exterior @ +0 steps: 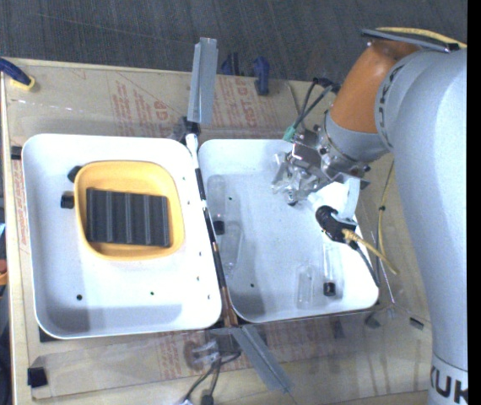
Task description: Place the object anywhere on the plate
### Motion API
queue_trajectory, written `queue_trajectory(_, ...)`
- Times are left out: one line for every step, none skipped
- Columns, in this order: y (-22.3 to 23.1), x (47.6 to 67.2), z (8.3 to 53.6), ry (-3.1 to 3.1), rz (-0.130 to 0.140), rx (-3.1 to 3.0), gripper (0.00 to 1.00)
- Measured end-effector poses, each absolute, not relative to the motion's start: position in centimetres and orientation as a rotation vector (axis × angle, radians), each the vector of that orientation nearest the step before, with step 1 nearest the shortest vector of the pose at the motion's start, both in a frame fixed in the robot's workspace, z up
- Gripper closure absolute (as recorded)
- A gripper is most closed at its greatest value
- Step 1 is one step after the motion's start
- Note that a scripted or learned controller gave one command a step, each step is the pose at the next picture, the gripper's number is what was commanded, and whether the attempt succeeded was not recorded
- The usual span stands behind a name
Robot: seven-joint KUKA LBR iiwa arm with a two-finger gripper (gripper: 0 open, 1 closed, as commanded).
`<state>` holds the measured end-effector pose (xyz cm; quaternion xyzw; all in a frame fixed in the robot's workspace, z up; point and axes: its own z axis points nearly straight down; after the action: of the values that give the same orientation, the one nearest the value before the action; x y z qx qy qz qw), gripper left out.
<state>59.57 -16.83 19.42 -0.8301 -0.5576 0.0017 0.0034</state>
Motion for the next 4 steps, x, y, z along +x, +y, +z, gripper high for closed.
queue_trajectory(-7.7,59.2,22.1,-1.901,0.006,-2.494,1.0)
queue_trajectory(-2.0,59.3,19.1,-2.174,0.007,-2.261,1.0)
queue_trajectory(-2.1,59.3,19.1,-2.173,0.007,-2.263,0.0)
queue_trajectory(-2.1,59.3,20.0,-2.173,0.01,-2.259,1.0)
